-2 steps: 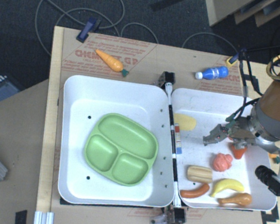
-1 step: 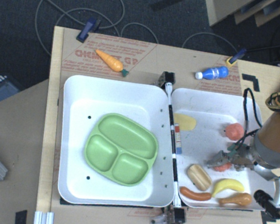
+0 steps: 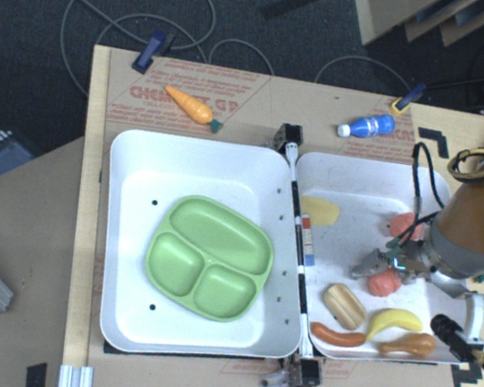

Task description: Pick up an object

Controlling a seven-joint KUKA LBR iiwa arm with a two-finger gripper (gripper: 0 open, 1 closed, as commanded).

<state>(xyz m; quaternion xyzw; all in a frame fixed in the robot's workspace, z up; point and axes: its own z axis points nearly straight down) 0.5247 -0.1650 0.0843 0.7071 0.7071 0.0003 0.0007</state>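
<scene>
Two white bins [image 3: 121, 215], one green tray [image 3: 208, 257] in the left, claw [image 3: 386, 266] over one red toy [image 3: 382, 284] beside one banana [image 3: 396, 323], claw's grip unclear

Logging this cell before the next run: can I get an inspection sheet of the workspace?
Surface: cardboard-covered bench; left bin and right bin side by side.
Job's things: right bin holds bread roll, banana, sausage, drumstick, yellow slice, two reddish pieces.
Clutter: green divided tray in left bin; toy carrot and blue bottle on bench.
Grippers: gripper low over the reddish piece; grasp unclear.
Cables: loops on floor; black cable by arm.
Surroundings: dark carpet.
</scene>
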